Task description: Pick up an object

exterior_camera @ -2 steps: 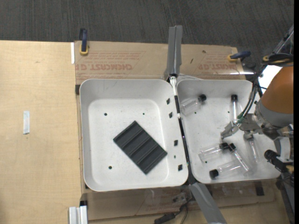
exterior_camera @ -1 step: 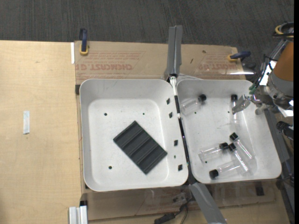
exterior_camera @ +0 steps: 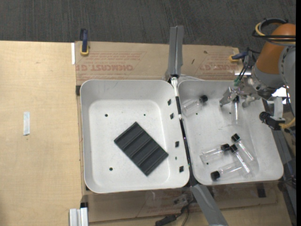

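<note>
Nothing is lifted yet; the gripper [exterior_camera: 233,102] hangs over the right bin [exterior_camera: 275,171] at its far side, jaws spread and empty; clear vials [exterior_camera: 225,157] lie near the bin's front, ungrasped.

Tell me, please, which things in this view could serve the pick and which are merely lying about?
For the job:
- end effector, above the right bin
- clear vials with black caps in that bin
- single vial near its far left corner
- dark ridged block in the left bin

Lying about:
- blue clamp
- cardboard sheet
</note>
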